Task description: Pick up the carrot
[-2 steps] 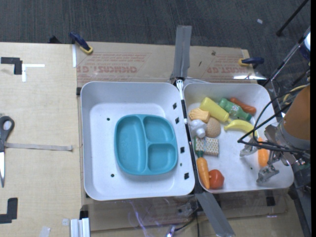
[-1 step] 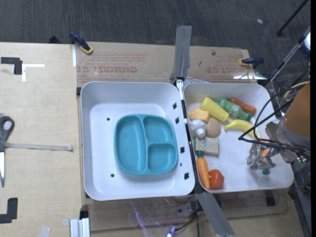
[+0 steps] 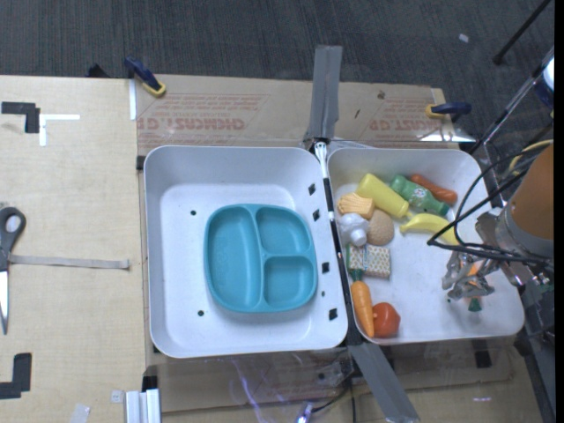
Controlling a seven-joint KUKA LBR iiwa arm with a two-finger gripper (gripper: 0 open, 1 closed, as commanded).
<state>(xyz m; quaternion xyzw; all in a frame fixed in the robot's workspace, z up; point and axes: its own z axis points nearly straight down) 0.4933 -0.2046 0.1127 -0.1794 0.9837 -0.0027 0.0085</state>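
Observation:
An orange carrot lies at the front left of the right bin, beside a red tomato. A second, thinner orange-red piece lies at the bin's back next to green items. My gripper hangs low over the bin's right front, well to the right of the carrot. A small orange and green piece shows at the gripper's tip. I cannot make out what it is or whether it is gripped.
The right bin also holds a yellow pepper, a banana, a cracker and other toy foods. A blue divided plate sits in the left bin. Scissors lie on the bench at left.

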